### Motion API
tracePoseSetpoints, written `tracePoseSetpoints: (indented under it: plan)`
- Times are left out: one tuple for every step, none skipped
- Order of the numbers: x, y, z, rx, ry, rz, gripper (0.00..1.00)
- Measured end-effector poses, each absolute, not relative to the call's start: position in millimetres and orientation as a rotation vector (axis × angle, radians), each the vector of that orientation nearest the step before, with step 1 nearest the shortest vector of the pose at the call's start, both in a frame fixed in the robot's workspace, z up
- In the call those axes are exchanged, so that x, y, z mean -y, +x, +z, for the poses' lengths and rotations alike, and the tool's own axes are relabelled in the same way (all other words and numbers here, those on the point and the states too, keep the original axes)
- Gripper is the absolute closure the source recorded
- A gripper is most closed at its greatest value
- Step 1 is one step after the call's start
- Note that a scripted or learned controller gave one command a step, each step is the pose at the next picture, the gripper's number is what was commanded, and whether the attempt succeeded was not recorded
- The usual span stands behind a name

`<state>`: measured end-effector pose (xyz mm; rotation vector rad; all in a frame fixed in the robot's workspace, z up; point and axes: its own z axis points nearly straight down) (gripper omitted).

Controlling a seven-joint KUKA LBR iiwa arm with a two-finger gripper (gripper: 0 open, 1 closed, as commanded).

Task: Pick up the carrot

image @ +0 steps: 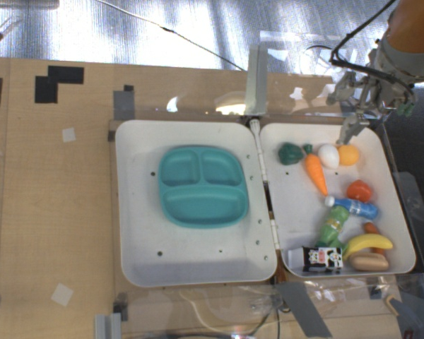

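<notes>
The left bin (134, 210) holds a teal tray (201, 186) with three compartments, lying flat near the bin's middle, nothing on it. The right bin (290, 210) is the crowded one. Along its far side sits a dark green vegetable (290, 153), and just beside it lies the carrot (315, 173), green top toward the back and tip pointing toward the near edge at a slight slant. A white egg (328, 156) touches or nearly touches the carrot's thick end, with an orange fruit (348, 155) just beyond it. Further toward the near edge are a red tomato (360, 191), a blue and white bottle (353, 207), a green bottle (333, 225), a small black and white carton (321, 258), a banana (368, 244) and a tan bread roll (369, 261). At the far right the gripper (351, 128) hangs over the back rim of this bin, above the egg and orange fruit, holding nothing; whether its claw is wide or narrow I cannot tell. To take the carrot well, it likely needs to shift left and toward the near edge, turn so the claw closes across the carrot's width, and aim for the mid-body, away from the egg, where there is open floor on both sides.
</notes>
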<state>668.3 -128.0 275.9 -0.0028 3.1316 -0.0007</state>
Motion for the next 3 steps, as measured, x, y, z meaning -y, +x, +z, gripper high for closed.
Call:
tracePoseSetpoints:
  plan:
    - [163, 667.4, 133, -3.144, -0.038, 0.003, 0.00]
    - [181, 656.3, 93, -3.124, 0.055, -0.006, 0.00]
    - [177, 659.5, 105, -3.115, 0.043, -0.005, 1.00]
